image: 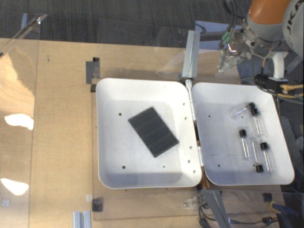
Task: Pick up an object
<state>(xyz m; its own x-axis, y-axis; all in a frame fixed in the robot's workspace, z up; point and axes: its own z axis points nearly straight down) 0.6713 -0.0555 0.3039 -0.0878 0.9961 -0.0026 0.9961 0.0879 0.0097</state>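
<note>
Counter (52, 141): pale wood, glare patches on its left side. It carries two shallow white bins butted edge to edge, presumably so the arm can work either one from a single reach.

Arm (275, 6): grey with orange band, parked at the upper right, beyond the bins' far edge. From where I stand it looks pulled back and high, leaving both bins in open sight of the camera, likely a pause before a try.

Left bin (107, 175): holds one flat dark grey pad (153, 131), ribbed surface, lying skewed near the middle. Lies flush on the floor of the bin; a hard edge to get fingers under, I'd judge.

Right bin (209, 172): holds several small clear vials with black caps (254, 139), all lying on their sides, scattered loosely in the right half, some near each other. Round and light, so apt to roll when nudged.

End effector (229, 56): hangs above the counter just past the right bin's far rim, nothing between its tips. Too small and cluttered by cables to tell if spread or pressed together.

Nothing picked yet; vials are the nearest candidates.
</note>
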